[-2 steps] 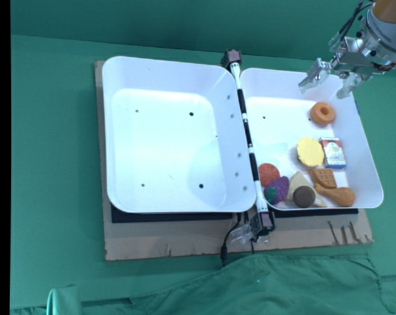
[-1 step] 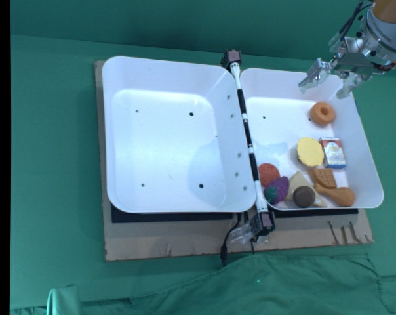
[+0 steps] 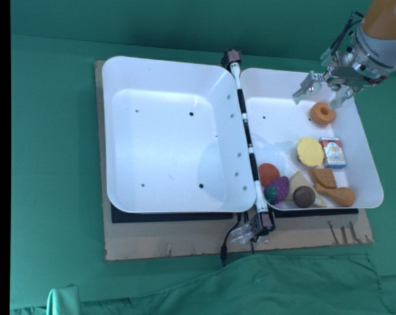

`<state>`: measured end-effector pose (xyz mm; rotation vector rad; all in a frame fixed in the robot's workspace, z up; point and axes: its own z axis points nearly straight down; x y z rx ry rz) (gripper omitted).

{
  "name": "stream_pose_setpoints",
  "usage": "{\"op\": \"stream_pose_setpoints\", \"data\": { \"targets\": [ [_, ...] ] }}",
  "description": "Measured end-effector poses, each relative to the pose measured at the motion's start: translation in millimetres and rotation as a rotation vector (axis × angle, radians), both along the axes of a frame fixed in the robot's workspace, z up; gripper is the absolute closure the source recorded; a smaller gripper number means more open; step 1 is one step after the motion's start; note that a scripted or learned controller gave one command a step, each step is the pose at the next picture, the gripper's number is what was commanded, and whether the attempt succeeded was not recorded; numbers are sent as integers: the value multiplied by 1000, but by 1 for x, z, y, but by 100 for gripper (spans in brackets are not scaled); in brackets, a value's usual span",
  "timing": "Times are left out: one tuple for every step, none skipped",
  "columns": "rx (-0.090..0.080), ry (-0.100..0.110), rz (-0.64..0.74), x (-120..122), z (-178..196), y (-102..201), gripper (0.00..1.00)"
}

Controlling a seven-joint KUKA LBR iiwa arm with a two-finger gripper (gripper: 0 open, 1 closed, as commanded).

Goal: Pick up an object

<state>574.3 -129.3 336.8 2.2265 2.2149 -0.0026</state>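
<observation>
Hand released, fingers spread | doughnut just below it, apart | right bin

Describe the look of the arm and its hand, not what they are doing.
The arm shows a broad orange band above a pale grey wrist ring. Below that sits a silver metal hand with two short grey fingers. Thin dark cables run down the wrist's near side to the hand.
</observation>
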Motion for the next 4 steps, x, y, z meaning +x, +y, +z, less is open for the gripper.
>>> {"op": "stream_pose_setpoints", "data": {
  "targets": [
    [1, 2, 0, -6, -58, -5, 0],
    [1, 3, 0, -7, -119, -9, 0],
    [0, -8, 1, -4, -154, -11, 0],
    [-5, -22, -3, -1, -138, -13, 100]
  ]
}}
